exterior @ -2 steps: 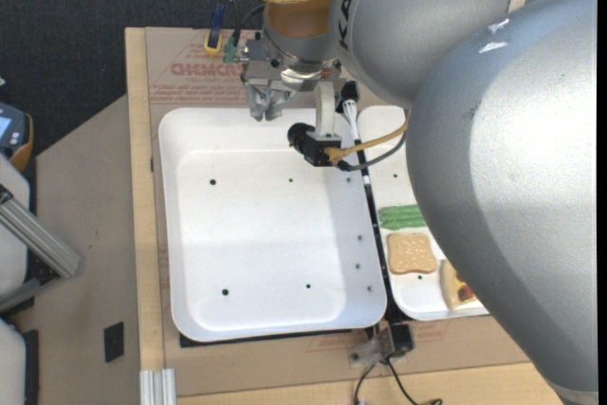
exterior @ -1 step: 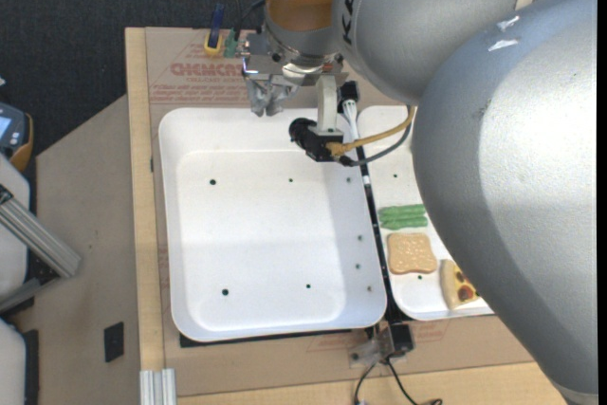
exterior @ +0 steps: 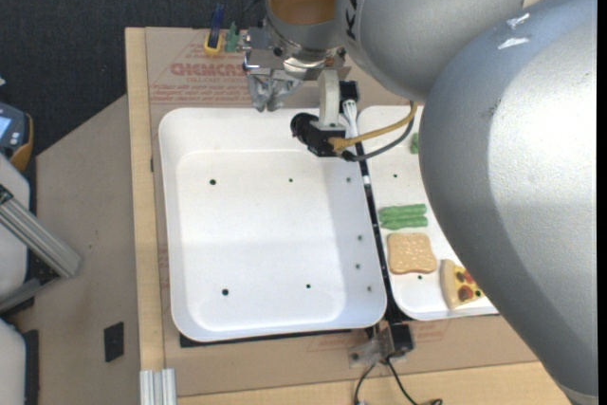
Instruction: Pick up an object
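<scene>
My gripper [exterior: 267, 96] hangs over the far rim of the left white bin [exterior: 190, 204], near its back middle, below the orange band of the arm. I see nothing in it. In the right bin [exterior: 410, 306] lie a green bean pod [exterior: 403, 217], a slice of toast [exterior: 412, 253] and a pizza slice [exterior: 461, 285], all well to the right of and nearer than the gripper. A small green piece [exterior: 414, 143] shows at the arm's edge. The arm hides most of the right bin.
A black fitting with yellow and white cables [exterior: 318, 134] hangs from the wrist over the left bin's back right corner. A small blue and yellow part [exterior: 217, 37] sits on the cardboard behind the bins. The big grey arm link covers the right side.
</scene>
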Tool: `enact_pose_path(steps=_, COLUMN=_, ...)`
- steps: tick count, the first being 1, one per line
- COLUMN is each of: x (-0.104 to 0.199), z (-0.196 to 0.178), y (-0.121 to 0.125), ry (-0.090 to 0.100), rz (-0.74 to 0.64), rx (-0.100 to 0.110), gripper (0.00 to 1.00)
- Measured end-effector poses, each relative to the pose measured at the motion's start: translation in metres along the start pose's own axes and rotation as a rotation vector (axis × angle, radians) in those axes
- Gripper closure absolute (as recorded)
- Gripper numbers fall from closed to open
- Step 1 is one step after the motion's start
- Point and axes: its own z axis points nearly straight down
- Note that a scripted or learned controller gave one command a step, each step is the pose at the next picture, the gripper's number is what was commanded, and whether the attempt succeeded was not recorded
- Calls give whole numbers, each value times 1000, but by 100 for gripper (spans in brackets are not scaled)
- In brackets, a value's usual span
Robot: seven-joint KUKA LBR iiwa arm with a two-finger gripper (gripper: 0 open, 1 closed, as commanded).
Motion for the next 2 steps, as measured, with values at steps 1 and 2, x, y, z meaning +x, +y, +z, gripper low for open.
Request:
enact_pose_path(steps=1, x=0, z=-10, y=1, ry=0, rz=-1, rx=-3, gripper=100)
enact_pose_path(steps=2, x=1, z=-20, y=1, ry=0, rz=-1, rx=-5, gripper=100)
